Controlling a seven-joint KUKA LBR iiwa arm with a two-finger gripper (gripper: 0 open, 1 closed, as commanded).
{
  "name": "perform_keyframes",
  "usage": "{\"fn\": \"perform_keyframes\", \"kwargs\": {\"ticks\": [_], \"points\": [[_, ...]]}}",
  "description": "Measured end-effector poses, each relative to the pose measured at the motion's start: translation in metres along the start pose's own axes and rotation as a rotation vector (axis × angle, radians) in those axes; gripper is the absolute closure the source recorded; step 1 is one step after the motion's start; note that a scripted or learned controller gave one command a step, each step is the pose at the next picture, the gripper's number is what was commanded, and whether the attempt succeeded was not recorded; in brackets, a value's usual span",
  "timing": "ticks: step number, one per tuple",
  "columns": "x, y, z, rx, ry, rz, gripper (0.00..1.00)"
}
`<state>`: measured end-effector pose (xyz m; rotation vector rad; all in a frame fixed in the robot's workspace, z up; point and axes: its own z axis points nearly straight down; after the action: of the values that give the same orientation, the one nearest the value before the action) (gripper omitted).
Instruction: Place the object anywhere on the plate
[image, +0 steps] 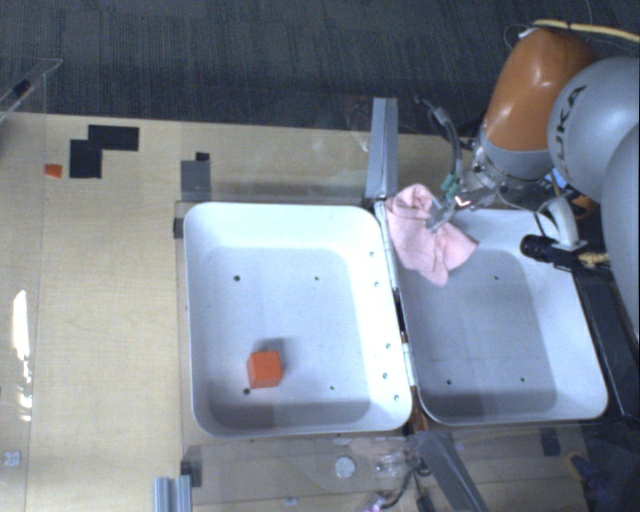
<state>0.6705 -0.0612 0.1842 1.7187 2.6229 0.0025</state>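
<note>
Cloth: pink cloth (427, 238), the thing I take to be the task's object; it hangs crumpled at the upper left corner of the right bin, draped over the divide between the two bins, directly under my gripper and touching it at its top edge.
Bench: pale wood bench (100, 330) under everything; I see black marks and a small orange tag at its upper left.
Arm: grey arm (605, 110) comes in from the right, with its orange band (525, 85) sitting above the wrist, over the top right corner of the right bin.
Left bin: white left bin (290, 250), shallow, just beside the right one, their rims touching along the middle.
Right bin: white right bin (500, 340); the cloth covers its upper left corner, the arm overhangs its upper right.
Gripper: gripper (444, 207) points down and left into the top of the cloth; from here a fold of pink looks pinched between the fingertips, fingers closed narrowly on it.
Block: small orange block (265, 369) lies on the floor of the left bin, lower left part, well apart from cloth and gripper.
</note>
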Motion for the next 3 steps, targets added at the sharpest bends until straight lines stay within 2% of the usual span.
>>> {"fn": "perform_keyframes", "kwargs": {"ticks": [1,3], "points": [[0.0,0.003,-0.04,-0.002,0.0,-0.005,1.0],[0.098,-0.009,-0.057,-0.005,0.0,-0.804,1.0]]}}
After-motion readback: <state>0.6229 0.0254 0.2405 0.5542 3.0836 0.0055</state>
